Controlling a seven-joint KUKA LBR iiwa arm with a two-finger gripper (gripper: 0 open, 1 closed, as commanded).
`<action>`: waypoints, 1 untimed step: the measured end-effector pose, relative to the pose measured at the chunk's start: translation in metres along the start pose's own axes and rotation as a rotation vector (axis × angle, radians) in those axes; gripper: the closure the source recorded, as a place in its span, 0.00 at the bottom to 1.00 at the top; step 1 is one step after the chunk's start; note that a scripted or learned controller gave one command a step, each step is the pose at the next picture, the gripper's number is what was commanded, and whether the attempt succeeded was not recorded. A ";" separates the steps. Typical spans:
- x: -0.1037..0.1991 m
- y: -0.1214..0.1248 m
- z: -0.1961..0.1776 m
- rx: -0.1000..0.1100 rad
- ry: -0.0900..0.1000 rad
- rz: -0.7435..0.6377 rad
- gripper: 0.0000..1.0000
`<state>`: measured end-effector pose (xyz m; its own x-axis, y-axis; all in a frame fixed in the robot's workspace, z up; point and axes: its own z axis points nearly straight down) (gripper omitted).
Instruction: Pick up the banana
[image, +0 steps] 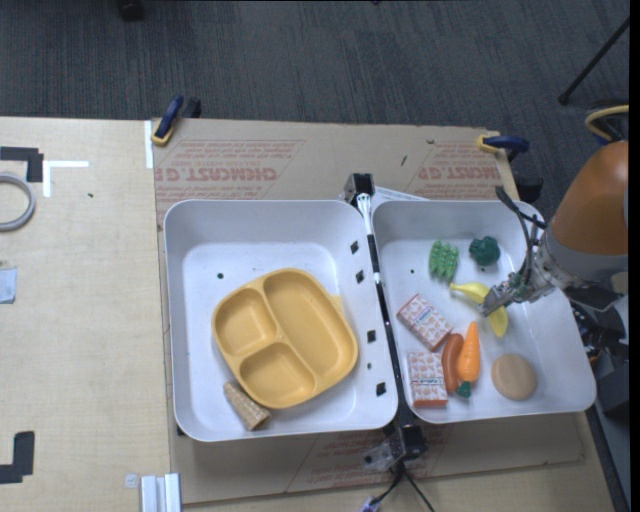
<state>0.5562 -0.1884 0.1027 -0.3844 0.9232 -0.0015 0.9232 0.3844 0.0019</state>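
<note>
Cardboard-covered bench (230, 160) on dark carpet, two white bins (190, 300), fingers (497, 297) at banana (480, 300), grip state unclear.

robot lab: clamped cardboard (330, 160) on a bench (80, 330), toy-food bins (190, 230).

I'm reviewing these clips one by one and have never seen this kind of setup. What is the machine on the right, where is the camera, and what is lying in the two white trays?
The camera sits above the bench, looking down at a slant. The grey and orange shape at the right is a robot arm; its gripper is down over the banana in the right bin. Whether it grips the banana cannot be told. That bin also holds a green ridged toy, broccoli, two small cartons, a carrot, a sausage and a round bun. The left bin holds a yellow divided plate and a cracker-like piece.
</note>
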 end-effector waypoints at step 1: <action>0.066 -0.006 -0.067 0.001 0.001 -0.269 1.00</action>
<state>0.5251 -0.1294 0.1694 -0.6158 0.7879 -0.0009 0.7879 0.6158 0.0007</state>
